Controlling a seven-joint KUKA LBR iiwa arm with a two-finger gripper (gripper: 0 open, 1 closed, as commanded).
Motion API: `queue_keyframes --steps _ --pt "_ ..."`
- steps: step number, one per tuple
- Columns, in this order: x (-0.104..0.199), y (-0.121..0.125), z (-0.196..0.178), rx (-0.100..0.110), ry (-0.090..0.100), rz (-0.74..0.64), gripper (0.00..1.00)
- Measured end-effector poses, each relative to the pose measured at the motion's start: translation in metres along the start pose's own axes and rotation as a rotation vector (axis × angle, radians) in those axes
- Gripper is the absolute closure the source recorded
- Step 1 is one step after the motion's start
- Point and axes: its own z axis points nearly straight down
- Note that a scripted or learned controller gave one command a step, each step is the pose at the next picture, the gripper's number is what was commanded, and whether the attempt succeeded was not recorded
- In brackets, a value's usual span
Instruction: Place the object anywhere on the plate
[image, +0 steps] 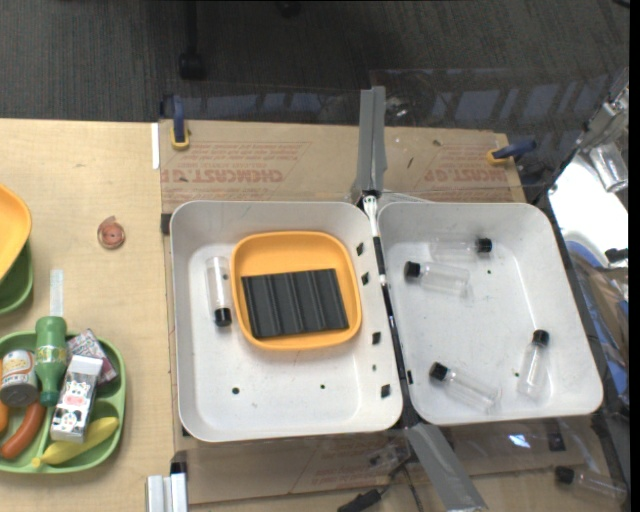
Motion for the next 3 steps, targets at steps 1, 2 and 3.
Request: queue_keyframes --steps 1,2,3 --pt "0.0 0.0 0.0 0.0 0.0 0.0 0.0" --pt "0.0 -0.001 0.099 -0.001 0.001 -0.377 0.0" --pt "0.003 -0.006 0.095 -0.001 0.0 -0.413 0.0"
